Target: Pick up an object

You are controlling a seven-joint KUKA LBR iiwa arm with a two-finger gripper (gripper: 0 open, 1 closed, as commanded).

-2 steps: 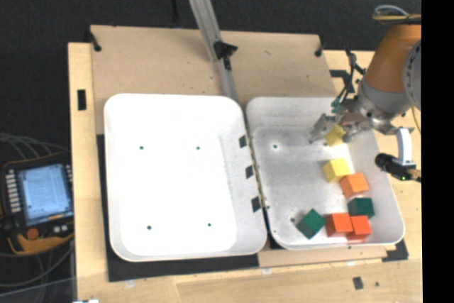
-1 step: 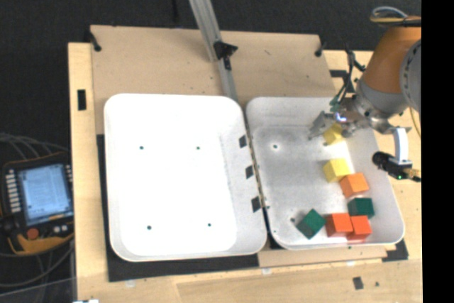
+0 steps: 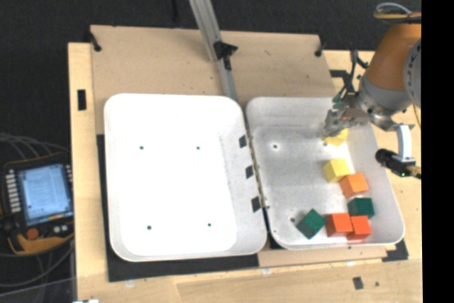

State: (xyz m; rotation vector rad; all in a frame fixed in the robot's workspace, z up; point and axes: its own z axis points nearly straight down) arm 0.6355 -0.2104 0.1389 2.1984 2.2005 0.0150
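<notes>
the grey arm with its orange band reaches in from the right and sets its two-finger gripper low over the right shallow white plastic bin. it sits directly above a small yellow block, probably the object it means to lift. whether the gripper is open or closed on that block cannot be told from this slant.

the other pieces lie clustered toward the bin's near right corner: a second yellow cube, an orange cube, a dark green cube, a green block and two red-orange cubes, the last two touching.

the left white bin sits alongside on a pale wooden bench, over dark flooring. a metal post rises behind, and a handheld control pendant rests at far left.
</notes>
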